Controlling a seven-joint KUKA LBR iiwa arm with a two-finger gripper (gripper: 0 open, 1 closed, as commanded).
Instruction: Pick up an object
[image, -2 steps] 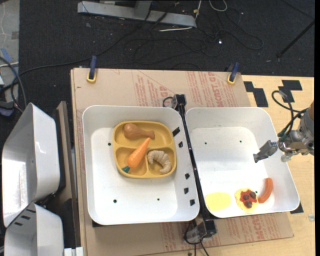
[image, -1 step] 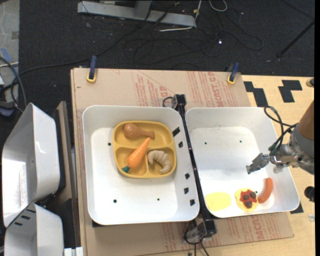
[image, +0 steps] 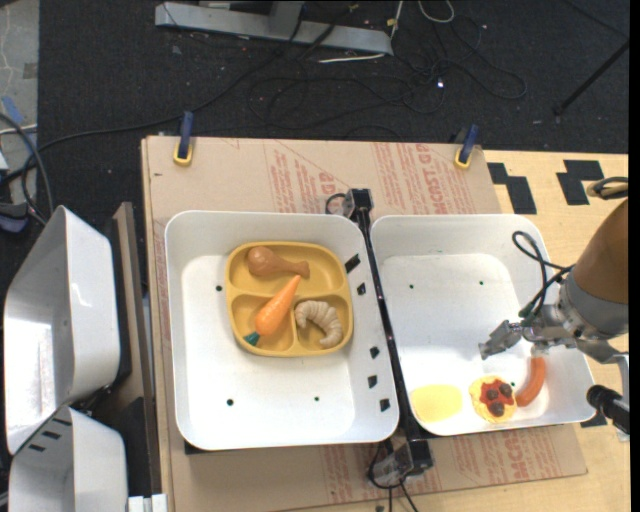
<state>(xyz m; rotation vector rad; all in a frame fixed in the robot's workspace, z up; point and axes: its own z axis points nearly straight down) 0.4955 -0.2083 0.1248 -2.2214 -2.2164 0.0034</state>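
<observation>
In the right bin, my gripper hangs near the right wall, just above an orange-red sausage. Nothing is visibly held in it. A small round yellow piece with red bits lies left of the sausage, and a flat pale yellow disc sits further left by the front wall. The arm's orange band enters from the right edge.
The left bin holds a yellow divided plate with a drumstick, a carrot and a pale shrimp-like piece. A black divider runs between the bins. White containers stand at far left.
</observation>
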